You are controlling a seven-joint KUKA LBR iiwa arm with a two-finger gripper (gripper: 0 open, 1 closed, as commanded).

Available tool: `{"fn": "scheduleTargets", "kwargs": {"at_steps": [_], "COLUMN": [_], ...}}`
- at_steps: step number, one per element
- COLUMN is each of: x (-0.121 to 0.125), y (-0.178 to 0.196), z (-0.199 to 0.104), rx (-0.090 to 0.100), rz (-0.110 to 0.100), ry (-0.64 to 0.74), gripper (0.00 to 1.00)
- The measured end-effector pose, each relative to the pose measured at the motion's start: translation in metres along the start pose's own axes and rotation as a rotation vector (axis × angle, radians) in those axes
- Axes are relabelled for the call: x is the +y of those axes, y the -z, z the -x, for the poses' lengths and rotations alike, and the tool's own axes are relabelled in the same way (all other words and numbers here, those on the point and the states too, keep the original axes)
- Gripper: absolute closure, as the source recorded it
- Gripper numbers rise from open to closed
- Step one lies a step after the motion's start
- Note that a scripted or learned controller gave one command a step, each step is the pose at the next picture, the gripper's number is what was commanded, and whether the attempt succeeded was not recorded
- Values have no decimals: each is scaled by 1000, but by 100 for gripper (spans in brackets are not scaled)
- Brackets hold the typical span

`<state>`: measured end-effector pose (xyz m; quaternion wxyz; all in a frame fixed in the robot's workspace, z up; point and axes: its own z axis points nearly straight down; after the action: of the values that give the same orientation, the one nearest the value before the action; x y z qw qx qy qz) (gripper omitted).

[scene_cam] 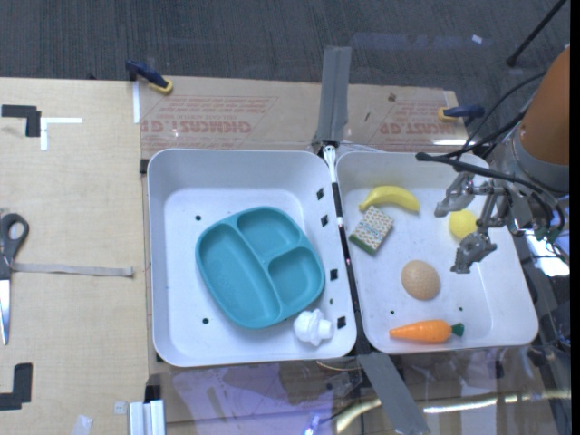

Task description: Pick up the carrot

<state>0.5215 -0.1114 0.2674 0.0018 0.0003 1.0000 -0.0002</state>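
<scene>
The carrot [424, 332] is lying flat near the front edge of the right bin [507, 320], beside the egg [420, 279]. The gripper [473, 220] is hovering well apart, above the bin's right side, jaws spread and gripping nothing, near a yellow lemon [461, 224].

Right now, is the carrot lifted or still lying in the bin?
Lying flat. The carrot rests on the right bin's floor near its front wall, apart from the gripper.

grey arm reaching in from right, hand [468, 227] hanging low, fingers spread
</scene>
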Motion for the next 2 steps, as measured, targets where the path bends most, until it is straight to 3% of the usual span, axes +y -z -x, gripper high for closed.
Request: {"fn": "scheduleTargets", "kwargs": {"at_steps": [1,2], "x": [29,12], "y": [-75,-175], "z": [-36,-43], "rx": [0,1], "rz": [0,0], "ry": [-43,-218], "gripper": [0,0]}}
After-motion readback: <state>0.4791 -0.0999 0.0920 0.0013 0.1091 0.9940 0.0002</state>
